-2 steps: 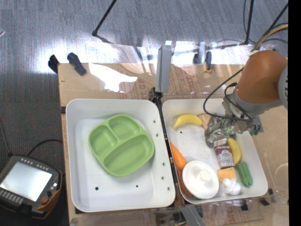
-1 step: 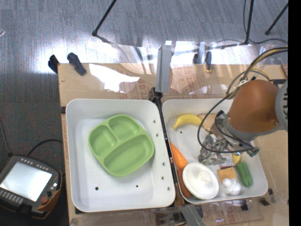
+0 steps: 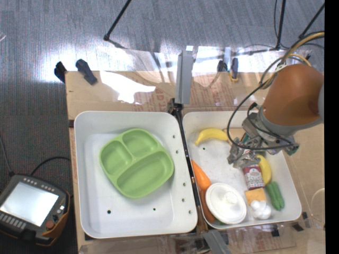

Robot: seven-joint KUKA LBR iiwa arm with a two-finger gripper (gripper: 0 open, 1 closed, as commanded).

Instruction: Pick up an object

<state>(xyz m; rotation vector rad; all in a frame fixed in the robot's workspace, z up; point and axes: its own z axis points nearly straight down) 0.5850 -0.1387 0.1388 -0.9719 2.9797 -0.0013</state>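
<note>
**Hand low over right bin**

Nearest the lens: white lidded bowl point(image 3: 226, 203) at the right bin's point(image 3: 294, 193) front. Behind it, hand point(image 3: 244, 156) poised over a red-labelled bottle point(image 3: 253, 177); finger spread impossible to tell, nothing visibly gripped. Green divided plate point(image 3: 136, 162) in left bin point(image 3: 85, 194).

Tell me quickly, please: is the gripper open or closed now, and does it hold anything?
Gripper: it cannot be told; it hangs over the right bin, just above the small red bottle.

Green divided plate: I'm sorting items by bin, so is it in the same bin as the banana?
No, the green divided plate lies alone in the left bin, while the banana lies in the right bin.
</note>
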